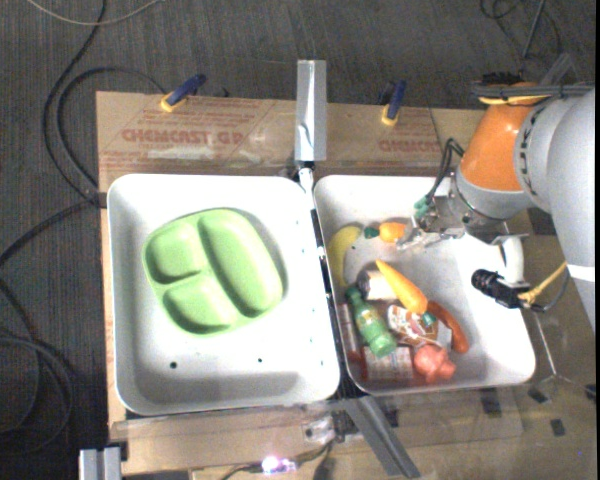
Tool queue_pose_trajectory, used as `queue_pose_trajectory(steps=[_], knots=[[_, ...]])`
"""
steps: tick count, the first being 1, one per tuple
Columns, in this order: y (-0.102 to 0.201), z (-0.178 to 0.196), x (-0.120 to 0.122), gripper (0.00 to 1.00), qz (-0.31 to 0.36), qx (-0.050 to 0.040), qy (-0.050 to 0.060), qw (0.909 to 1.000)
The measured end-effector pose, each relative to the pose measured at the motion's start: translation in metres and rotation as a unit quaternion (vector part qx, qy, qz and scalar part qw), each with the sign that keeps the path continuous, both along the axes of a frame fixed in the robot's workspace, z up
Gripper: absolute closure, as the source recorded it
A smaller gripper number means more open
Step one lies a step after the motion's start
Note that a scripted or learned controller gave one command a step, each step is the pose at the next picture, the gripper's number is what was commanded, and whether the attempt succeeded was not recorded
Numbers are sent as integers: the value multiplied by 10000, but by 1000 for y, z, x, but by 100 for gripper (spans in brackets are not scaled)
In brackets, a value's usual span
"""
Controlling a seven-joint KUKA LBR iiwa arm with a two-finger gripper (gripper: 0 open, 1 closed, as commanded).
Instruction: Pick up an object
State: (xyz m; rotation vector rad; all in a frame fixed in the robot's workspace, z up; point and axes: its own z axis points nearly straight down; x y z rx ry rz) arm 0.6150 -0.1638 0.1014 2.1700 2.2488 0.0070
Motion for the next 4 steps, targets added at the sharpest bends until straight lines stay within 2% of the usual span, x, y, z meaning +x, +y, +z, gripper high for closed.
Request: queue_pose_trajectory(steps=[1, 2, 3, 4], knots=[[0, 0, 0, 0, 0, 0, 1, 10000], [17, -11, 6, 0, 293, -12, 32, 9996], [16, -1, 7, 100, 294, -24, 14, 9996], [16, -1, 7, 0, 294, -23, 16, 9996]])
